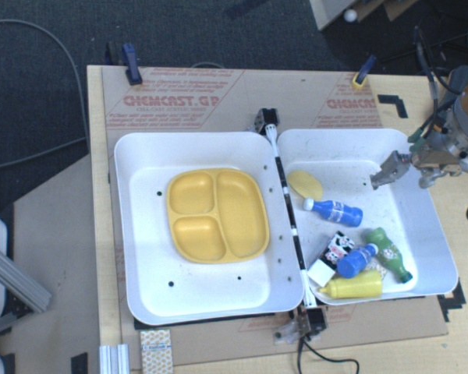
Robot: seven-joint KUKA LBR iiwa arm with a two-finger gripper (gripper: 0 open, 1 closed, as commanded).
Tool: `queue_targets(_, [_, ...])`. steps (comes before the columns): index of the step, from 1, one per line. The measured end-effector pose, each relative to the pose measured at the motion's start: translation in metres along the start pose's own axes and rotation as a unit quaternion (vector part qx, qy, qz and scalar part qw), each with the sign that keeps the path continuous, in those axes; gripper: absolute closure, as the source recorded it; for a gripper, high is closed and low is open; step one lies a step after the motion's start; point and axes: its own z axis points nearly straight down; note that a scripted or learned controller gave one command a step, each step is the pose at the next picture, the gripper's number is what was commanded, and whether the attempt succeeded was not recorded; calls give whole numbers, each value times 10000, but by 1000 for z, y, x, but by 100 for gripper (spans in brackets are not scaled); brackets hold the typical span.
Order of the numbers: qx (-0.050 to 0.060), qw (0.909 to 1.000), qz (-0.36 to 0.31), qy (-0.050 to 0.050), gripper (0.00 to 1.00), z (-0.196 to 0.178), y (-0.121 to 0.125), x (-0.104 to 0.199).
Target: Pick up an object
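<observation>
- Nothing has been picked up yet, as far as the camera view shows: every object lies in the bins and none is lifted.
- The right bin [441, 244] carries the candidates. A pale yellow lemon-shaped piece [305, 184] sits near the divider, and just beside it lies a blue bottle [335, 211] with a white cap, on its side.
- Toward the near corner there is a tight cluster: a second, smaller blue bottle [356, 260], a black-and-white cow-patterned carton [335, 253], a green bottle [389, 254] and a yellow bottle [352, 287], touching or overlapping one another.
- The left bin [136, 209] holds a yellow divided plate [217, 213] with three compartments, lying flat in the middle.
- The hand [408, 171] hangs over the far right part of the right bin, above bare white floor and well apart from every object. Two grey fingers [388, 170] show spread apart, so I judge it open, with nothing between them and nothing touched.
- What is left is nearly the whole job: choose an object, move the hand over it, descend, close and lift.
- The lone blue bottle and the lemon-shaped piece look the easier targets, since they have free space around them; the corner cluster looks crowded, and a grasp there could catch a neighbour or the bin wall.
</observation>
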Motion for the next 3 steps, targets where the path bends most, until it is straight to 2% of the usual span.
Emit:
queue_targets(1, [10,10000,0,5,0,100,-10,37])
queue_targets(2, [4,10000,4,3,0,196,23,21])
queue_targets(3, [-5,10000,6,-8,0,152,46,-54])
